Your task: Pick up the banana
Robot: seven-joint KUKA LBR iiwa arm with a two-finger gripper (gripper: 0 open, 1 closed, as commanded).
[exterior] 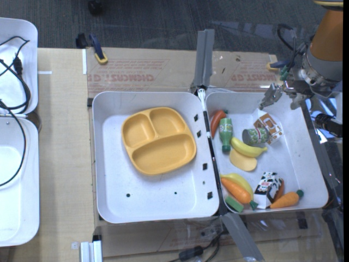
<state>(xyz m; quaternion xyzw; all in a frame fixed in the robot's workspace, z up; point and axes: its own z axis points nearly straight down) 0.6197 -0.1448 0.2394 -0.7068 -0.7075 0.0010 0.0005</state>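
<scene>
Banana (pixel 248 147): we see it lying in the right bin (pixel 305 162), mid-bin — touching a pale yellow slice (pixel 243 160) below it and a tipped can (pixel 263 131) at its right end.
Pincer (pixel 284 96): we find it over the right bin's far edge, well apart from the banana — released, grasping nothing.
Green bottle (pixel 225 134): just left of the banana, beside a red pepper (pixel 216 121).
Left bin (pixel 109 179): we note a yellow divided plate (pixel 158 140) inside.
Desk (pixel 60 146): carries both bins.
</scene>
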